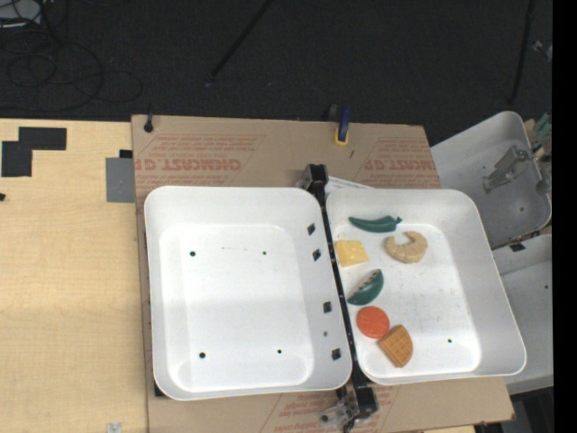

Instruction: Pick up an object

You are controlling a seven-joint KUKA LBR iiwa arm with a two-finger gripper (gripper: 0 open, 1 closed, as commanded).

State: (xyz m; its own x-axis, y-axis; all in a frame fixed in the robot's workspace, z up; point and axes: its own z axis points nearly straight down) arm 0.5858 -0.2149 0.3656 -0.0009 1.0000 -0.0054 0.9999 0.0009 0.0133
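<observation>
Several small objects lie in the right bin point(491, 314): a dark green curved pod point(374, 223), a tan crescent piece point(407, 246), a yellow block point(352, 253), a green leaf-shaped piece point(367, 287), a red-orange round piece point(372, 321) and an orange waffle-like wedge point(397, 345). The grey arm point(491, 165) rests off to the right of the bins, past the right bin's far corner. Its gripper point(512, 168) hangs there, well away from every object.
The left bin point(162, 287) shares a black-clipped divider point(329, 278) with the right bin. Both sit on a cardboard sheet point(234, 156) on the wooden bench. A blue and yellow clamp point(342, 126) stands at the cardboard's far edge.
</observation>
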